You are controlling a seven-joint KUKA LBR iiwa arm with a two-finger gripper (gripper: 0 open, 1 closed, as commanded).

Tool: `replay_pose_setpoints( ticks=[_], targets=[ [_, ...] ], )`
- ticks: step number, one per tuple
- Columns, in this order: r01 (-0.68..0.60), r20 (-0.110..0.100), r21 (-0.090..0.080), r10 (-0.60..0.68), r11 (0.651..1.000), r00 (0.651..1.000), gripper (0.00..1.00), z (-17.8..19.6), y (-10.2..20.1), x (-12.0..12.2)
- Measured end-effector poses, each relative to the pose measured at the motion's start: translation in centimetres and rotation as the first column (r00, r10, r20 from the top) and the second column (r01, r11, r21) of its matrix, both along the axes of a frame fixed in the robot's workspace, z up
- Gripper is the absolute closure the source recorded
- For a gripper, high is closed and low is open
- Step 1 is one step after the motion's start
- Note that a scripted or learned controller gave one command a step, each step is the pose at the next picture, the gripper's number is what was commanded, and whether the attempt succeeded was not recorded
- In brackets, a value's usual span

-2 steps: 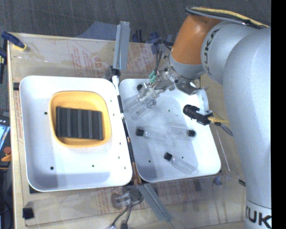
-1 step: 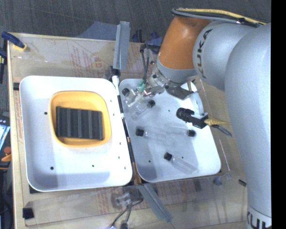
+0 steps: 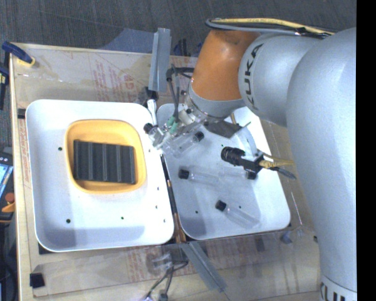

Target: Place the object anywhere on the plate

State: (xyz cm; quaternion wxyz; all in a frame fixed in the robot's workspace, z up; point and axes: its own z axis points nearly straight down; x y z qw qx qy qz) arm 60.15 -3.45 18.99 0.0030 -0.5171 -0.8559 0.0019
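I can't tell the gripper's (image 3: pixel 175 133) state at the right bin's (image 3: pixel 272 221) ten o'clock. I'd confirm a secure hold, lift, then cross toward the plate (image 3: pixel 106 158) at nine o'clock.

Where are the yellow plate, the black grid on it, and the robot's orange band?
yellow plate (image 3: pixel 106 129): camera view, top rim.
black grid (image 3: pixel 105 162): camera view, its middle.
orange band (image 3: pixel 219 68): camera view, its middle.

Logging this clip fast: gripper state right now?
Gripper: cannot be told; it sits low over the right bin's near-left corner.
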Motion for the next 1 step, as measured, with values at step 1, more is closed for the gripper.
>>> replay_pose_setpoints(
  ticks=[1],
  targets=[
    [0.001, 0.001, 0.0, -0.001, 1.0, 1.0, 0.0, 0.02, -0.04, 0.01]
  ],
)
